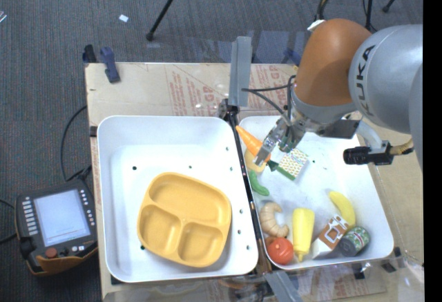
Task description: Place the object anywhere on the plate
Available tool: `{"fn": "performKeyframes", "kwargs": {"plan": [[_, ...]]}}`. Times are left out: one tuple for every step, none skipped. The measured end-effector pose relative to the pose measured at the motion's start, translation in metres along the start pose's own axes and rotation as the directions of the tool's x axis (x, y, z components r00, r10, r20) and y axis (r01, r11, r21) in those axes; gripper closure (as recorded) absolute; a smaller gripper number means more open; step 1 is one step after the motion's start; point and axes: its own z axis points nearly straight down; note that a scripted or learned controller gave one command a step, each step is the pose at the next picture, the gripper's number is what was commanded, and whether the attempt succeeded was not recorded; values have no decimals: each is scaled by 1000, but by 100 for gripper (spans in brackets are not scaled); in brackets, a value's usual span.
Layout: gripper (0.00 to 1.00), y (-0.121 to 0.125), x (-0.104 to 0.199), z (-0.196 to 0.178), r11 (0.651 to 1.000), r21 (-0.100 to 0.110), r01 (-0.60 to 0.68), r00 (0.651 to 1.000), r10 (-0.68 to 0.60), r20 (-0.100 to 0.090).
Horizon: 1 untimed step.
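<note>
A yellow three-compartment plate (183, 219) lies in the left bin (117, 142), with nothing on it. My gripper (271, 147) hangs low over the back left part of the right bin (376, 186). It is right beside an orange carrot (246, 137) and just left of a green-and-white checkered packet (294, 164). A small yellowish piece (257, 160) lies right under its tip. I see nothing clearly held, and the wrist hides part of the bin's back.
The right bin also holds a green pepper-like piece (259, 185), a croissant (275, 219), a tomato (280, 250), a yellow corn cob (302, 231), a banana (343, 208), a small carton (331, 231) and a can (353, 240). A pendant (59, 224) lies left of the bench.
</note>
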Motion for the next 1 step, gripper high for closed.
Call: {"fn": "performKeyframes", "kwargs": {"plan": [[0, 0, 0, 0, 1000, 0, 0, 1000, 0, 0]]}}
